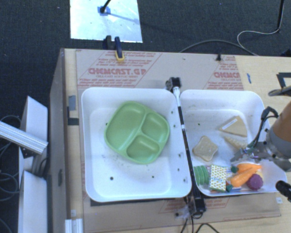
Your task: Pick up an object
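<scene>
Two bins on your surface: left bin (pixel 94 178) holds a green divided plate (pixel 137 131); right bin (pixel 218 101) holds toy food, including a carrot (pixel 242 176). Gripper (pixel 247 152) sits just above the carrot; you cannot tell the jaws' state.

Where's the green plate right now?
The green plate lies in the left bin, slightly above its middle, near the divider, apart from the food in the right bin.

Bench (pixel 136 64) bears left bin (pixel 94 144), right bin (pixel 252 103).
</scene>
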Tool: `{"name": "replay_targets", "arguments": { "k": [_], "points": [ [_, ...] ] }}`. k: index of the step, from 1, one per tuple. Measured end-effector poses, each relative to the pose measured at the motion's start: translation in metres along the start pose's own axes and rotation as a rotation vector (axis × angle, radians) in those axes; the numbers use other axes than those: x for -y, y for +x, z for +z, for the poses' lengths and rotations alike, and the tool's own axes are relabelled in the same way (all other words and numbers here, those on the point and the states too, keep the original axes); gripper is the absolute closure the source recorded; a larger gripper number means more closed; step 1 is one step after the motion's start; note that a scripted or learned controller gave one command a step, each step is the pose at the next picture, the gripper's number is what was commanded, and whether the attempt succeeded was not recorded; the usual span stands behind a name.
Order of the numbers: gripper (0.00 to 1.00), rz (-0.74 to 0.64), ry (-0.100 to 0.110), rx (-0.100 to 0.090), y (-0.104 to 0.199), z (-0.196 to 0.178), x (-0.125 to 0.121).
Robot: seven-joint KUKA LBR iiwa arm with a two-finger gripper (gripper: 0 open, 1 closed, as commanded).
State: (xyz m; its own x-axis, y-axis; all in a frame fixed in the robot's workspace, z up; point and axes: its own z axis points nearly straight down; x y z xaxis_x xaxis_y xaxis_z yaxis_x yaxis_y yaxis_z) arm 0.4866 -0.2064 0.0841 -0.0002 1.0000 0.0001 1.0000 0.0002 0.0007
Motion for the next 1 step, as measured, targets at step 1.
{"name": "replay_targets", "arguments": {
  "k": [1],
  "points": [
    [1.0,-0.001,-0.004,0.001,-0.0005,-0.0111,-0.0013]
  ]
}}
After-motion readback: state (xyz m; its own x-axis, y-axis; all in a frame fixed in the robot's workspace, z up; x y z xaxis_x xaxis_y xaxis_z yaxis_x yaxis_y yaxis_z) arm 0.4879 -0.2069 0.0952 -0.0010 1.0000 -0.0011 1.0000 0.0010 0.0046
